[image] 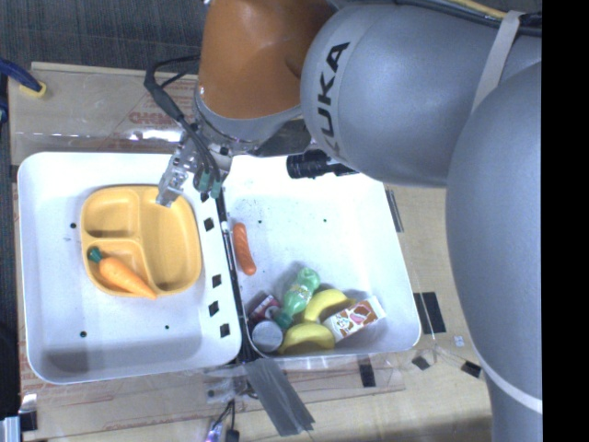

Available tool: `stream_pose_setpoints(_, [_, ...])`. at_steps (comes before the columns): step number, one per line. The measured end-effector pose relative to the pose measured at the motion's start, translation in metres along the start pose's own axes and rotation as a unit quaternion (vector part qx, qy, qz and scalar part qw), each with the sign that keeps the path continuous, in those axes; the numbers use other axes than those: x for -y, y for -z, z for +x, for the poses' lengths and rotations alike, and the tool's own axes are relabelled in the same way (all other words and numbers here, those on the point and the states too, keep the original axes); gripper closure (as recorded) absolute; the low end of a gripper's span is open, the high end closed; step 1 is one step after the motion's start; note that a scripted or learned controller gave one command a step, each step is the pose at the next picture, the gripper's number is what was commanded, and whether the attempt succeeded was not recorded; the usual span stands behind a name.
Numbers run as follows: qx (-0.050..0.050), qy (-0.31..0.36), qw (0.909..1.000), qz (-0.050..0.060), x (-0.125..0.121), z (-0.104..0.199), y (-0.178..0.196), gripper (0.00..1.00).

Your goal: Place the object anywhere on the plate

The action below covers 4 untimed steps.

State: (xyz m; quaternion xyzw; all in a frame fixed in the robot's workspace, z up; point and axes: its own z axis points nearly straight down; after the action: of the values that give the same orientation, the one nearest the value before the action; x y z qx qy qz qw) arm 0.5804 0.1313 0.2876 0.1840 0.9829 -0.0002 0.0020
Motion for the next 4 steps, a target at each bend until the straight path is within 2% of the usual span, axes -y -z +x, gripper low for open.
stream_pose_setpoints(1, [-0.002,-0.341,0.9401,0.001,0.019,-0.032,-0.024,1.00])
stream_pose_setpoints(2, [-0.002,-0.384,0.9232,0.001,0.042,-0.029,0.059,1.00])
stream_pose_setpoints(3, [-0.001,-0.508,0.8612,0.001,0.065,-0.089,0.154,1.00])
stream_pose_setpoints(4, [-0.001,-0.504,0.8638,0.002,0.062,-0.089,0.164,1.00])
